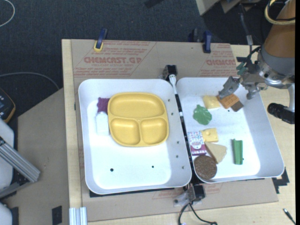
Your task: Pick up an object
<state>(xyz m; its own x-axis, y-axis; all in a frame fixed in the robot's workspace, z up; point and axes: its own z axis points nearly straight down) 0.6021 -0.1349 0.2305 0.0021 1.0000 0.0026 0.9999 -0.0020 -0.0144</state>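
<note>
My gripper (240,89) hangs over the far part of the right bin (262,125), fingers spread open with nothing between them. An orange-brown block (230,101) lies just below its left finger (230,85); whether they touch I cannot tell. Beside the block rests a pale yellow piece (211,102). Further forward in this bin lie a green leafy piece (202,115), a yellow cheese cube (211,135), a red and white packet (197,142), a tan wedge (217,151), a green stick (237,152) and a brown round cookie (205,167).
The left bin (131,172) holds a yellow divided plate (138,118), with a purple item (102,104) and a white bottle (101,123) along its left side. A raised divider (180,125) separates the bins. The arm's orange band (280,41) stands at the far right.
</note>
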